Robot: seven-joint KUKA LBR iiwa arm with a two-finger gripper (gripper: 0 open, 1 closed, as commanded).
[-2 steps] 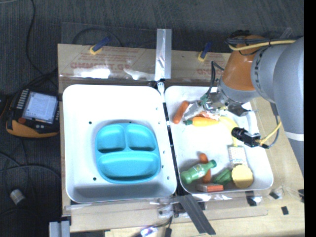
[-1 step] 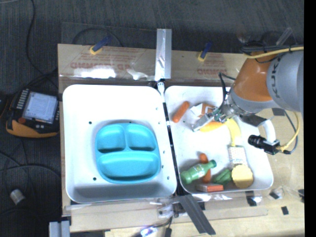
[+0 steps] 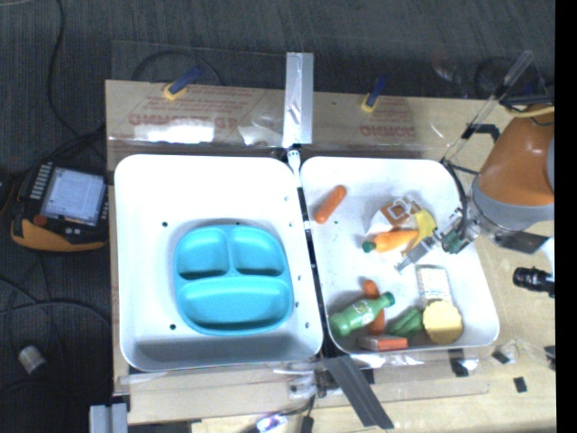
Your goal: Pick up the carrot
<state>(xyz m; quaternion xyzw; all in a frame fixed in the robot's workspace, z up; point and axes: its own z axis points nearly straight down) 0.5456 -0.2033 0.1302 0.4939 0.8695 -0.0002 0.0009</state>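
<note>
Just left of the tool [image 3: 439, 242], the carrot [image 3: 394, 240] lies roughly crosswise, leafy end leftward; I cannot tell the tool's state.

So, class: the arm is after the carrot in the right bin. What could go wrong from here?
1. The carrot touches a yellow toy, so the pincer might catch or nudge that instead.
2. An orange sausage lies nearby and looks similar; it could be mistaken for the target.

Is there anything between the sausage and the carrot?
No. In the camera view, only bare white bin floor lies between the sausage and the carrot.
</note>
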